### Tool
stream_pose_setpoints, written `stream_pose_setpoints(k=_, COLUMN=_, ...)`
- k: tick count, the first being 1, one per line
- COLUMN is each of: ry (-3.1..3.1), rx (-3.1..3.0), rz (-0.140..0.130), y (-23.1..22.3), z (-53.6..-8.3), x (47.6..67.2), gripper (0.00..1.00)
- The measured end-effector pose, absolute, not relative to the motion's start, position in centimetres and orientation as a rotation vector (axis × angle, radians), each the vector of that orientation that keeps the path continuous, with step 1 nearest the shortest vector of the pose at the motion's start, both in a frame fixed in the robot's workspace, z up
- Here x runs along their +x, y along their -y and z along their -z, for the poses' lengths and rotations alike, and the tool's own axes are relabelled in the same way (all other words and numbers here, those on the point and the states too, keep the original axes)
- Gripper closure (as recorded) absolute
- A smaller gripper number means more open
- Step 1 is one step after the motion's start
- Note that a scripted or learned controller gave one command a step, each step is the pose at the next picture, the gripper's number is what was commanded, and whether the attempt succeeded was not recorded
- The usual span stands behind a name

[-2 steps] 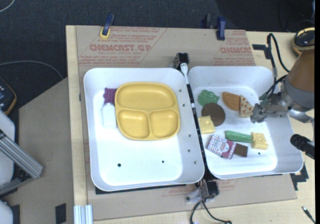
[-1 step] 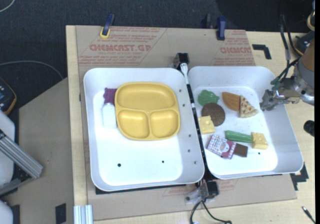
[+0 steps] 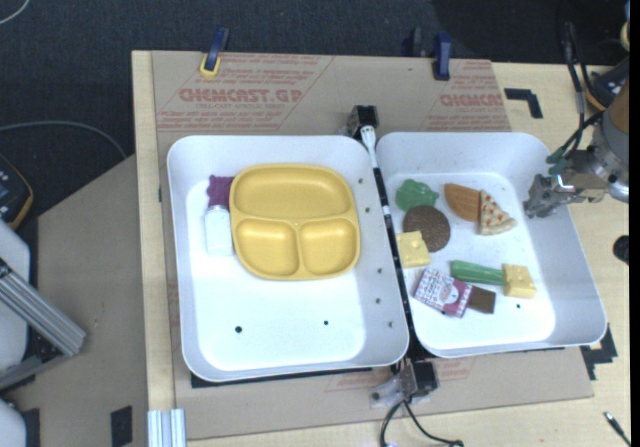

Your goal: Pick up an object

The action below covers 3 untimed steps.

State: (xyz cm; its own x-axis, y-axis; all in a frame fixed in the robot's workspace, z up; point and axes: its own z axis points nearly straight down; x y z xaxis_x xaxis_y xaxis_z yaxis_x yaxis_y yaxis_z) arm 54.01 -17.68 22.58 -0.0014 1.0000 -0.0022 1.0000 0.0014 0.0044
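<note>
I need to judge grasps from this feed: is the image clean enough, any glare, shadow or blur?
Camera view: even, soft lighting, faint shadows; the white bins look bright but not blown out. Camera view: small food pieces such as the pizza slice and green stick are soft and low in detail. Camera view: the tool at the right rim is slightly blurred, its finger state unreadable.

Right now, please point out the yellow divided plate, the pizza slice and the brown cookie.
yellow divided plate (image 3: 295,193), camera view, large top compartment.
pizza slice (image 3: 491,214), camera view, middle of its topping.
brown cookie (image 3: 431,225), camera view, centre of its top.
</note>
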Motion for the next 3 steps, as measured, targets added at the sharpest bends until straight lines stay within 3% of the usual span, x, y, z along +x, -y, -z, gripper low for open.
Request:
stream_pose_setpoints(k=1, ry=-2.229, rx=2.216, rz=-0.001, y=12.1, z=-22.6, x=54.8, gripper=1.0)
stream_pose_setpoints(k=3, ry=-2.227, rx=2.213, rz=-0.004, y=2.0, z=-21.5, x=59.4, gripper=1.0)
